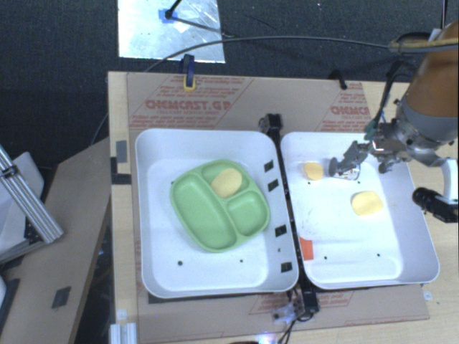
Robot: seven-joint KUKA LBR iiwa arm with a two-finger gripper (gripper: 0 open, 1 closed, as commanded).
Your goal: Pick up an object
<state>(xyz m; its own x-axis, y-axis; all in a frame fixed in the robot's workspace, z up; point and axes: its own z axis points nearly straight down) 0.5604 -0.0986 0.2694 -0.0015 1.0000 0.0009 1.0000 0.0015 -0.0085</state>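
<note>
Nothing lifted yet: gripper [347,165] low in right bin [401,264], grasp state impossible to tell, just beside small yellow piece [313,170]; larger yellow piece [366,203] near, grasp and lift remaining

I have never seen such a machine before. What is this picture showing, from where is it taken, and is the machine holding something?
The picture comes from one fixed camera above a bench, looking down at a slant. The grey and orange shape on the right is a robot arm; its gripper, a two-finger claw, hangs over the right white bin. In that bin lie two small yellow pieces: one just left of the gripper, another nearer the middle. A small orange patch lies near its left wall. The left white bin holds a green divided plate with a third yellow piece in one compartment. Nothing is seen between the fingers, so the gripper seems to hold nothing.
</note>
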